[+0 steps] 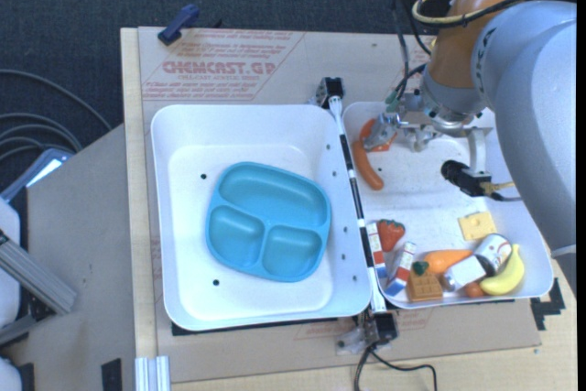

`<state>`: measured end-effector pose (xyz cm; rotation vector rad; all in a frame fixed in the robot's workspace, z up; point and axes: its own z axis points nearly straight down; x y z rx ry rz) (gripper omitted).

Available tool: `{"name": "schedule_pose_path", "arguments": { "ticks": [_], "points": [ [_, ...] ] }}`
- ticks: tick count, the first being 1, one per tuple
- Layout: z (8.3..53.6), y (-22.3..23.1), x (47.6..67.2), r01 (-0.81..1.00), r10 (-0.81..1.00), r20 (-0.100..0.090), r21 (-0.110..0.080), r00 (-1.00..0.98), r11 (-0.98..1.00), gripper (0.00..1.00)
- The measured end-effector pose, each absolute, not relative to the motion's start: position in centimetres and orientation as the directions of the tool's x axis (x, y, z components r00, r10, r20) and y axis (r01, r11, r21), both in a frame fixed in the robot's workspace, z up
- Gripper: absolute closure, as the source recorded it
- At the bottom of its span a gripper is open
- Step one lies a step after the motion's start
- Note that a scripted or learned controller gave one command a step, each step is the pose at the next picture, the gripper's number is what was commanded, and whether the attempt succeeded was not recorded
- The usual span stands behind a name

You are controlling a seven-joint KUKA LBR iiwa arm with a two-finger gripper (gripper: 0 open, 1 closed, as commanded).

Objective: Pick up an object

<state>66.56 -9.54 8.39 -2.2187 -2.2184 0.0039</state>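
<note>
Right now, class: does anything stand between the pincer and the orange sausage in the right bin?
Nothing visible does. The pincer sits directly at the upper end of the orange sausage in the right bin; the other toys lie piled at the bin's near end.

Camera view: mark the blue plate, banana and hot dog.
blue plate (267, 221): camera view, centre ridge between its compartments.
banana (509, 275): camera view, middle of its yellow curve.
hot dog (367, 166): camera view, midway along its orange length.
</note>
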Motion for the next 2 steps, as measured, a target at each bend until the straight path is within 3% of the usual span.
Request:
{"name": "schedule_pose_path", "arguments": {
  "ticks": [1,2],
  "points": [
    [9.6,-9.4,66.7,1.0,1.0,0.0,-0.001,-0.002,0.002,1.0],
    [21.1,-6.4,63.2,1.0,1.0,0.0,0.002,-0.002,0.002,1.0]
  ]
}}
